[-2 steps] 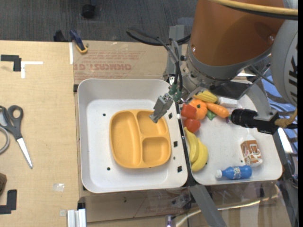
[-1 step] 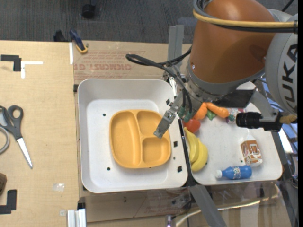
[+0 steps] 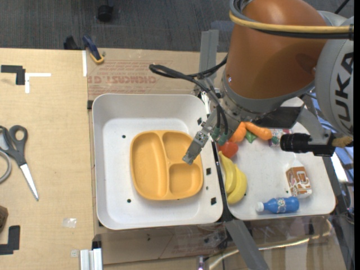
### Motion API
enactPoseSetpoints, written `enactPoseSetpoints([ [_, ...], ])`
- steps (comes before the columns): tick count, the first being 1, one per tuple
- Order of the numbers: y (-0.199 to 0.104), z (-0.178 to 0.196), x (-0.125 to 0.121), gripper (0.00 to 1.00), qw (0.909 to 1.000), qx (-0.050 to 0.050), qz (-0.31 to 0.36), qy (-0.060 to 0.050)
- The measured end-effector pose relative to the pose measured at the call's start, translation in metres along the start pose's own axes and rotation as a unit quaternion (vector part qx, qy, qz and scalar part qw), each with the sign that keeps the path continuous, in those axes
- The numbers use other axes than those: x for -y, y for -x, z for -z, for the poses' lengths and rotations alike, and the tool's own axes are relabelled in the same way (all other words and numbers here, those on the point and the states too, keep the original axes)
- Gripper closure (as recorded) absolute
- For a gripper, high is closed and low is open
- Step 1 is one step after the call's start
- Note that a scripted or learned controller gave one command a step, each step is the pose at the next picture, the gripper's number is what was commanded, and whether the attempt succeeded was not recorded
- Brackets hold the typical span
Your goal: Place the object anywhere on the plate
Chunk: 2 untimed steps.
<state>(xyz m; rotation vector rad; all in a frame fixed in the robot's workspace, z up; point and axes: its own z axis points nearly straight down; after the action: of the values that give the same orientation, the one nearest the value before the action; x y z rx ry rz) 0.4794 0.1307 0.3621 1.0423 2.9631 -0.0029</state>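
Nearest the camera, taking the yellow plate (image 3: 166,165) as the landmark, a blue bottle (image 3: 279,205) lies on its side well to the plate's right, at the near edge of the right bin (image 3: 320,198). Just beyond it sits a small brown-and-white packet (image 3: 298,181). A banana (image 3: 233,179) lies just past the plate's right side, across the divide, hugging the right bin's left wall.

The plate itself rests in the left bin (image 3: 109,167), split into compartments, and nothing lies on it. Over the plate's right-hand part hangs the gripper (image 3: 194,149), a slim grey finger slanting down toward the seam between the upper-right and lower-right compartments. Whether it is released or clenched I cannot tell, and no object is visible between its fingers.

Farther back and to the plate's right, a carrot (image 3: 254,130) and a red item (image 3: 229,148) sit tucked under the arm's orange wrist (image 3: 275,44).

Judging from this, the task's object is most likely still in the right bin, so the placing step has not succeeded: the gripper is over the plate with no visible load. The next move probably calls for crossing back to the plate's right, settling squarely over one item, closing firmly, and carrying it over the divider before letting go above any compartment.
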Motion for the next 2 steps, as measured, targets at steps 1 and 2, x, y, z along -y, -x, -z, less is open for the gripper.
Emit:
enactPoseSetpoints([
  [1,0.0000,0.0000,0.0000,0.00,1.0000,0.000,0.000,0.000],
  [2,0.0000,0.0000,0.0000,0.00,1.0000,0.000,0.000,0.000],
])
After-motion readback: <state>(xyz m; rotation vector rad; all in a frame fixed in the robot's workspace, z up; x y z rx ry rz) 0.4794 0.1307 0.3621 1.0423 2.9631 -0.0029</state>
